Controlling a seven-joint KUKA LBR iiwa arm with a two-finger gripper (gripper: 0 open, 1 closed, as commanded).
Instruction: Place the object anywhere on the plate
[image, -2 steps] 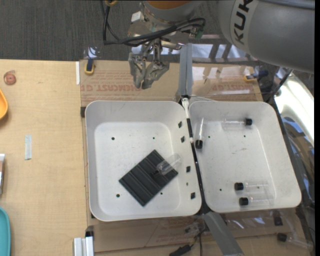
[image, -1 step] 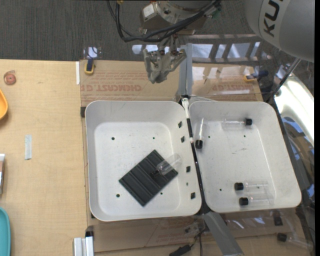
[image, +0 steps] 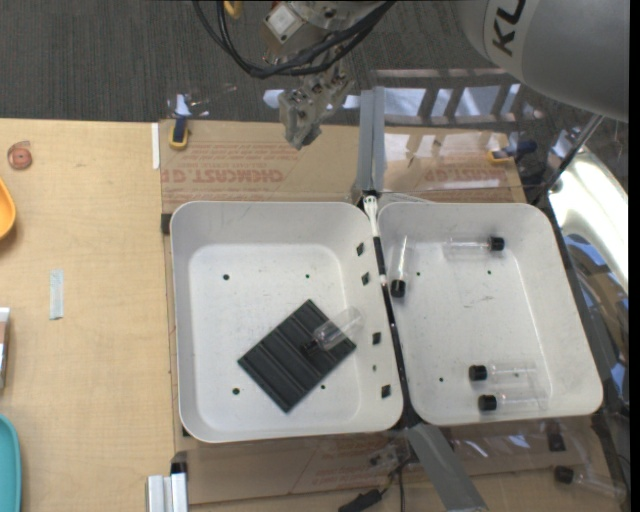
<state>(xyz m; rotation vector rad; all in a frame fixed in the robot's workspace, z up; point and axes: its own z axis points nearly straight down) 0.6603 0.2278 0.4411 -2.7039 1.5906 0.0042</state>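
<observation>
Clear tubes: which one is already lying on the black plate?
The tube in the left bin, resting across the upper right edge of the black plate. The other four tubes lie in the right bin, off the plate.

Mirrored, perhaps "CHEMCAST GP", on cardboard (image: 240, 165)

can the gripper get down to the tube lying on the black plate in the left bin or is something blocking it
Probably yes. The gripper hangs above the bench beyond the left bin, and nothing covers the clear tube on the black plate. The tube lies flat at the plate's edge, which may make gripping harder.
</observation>
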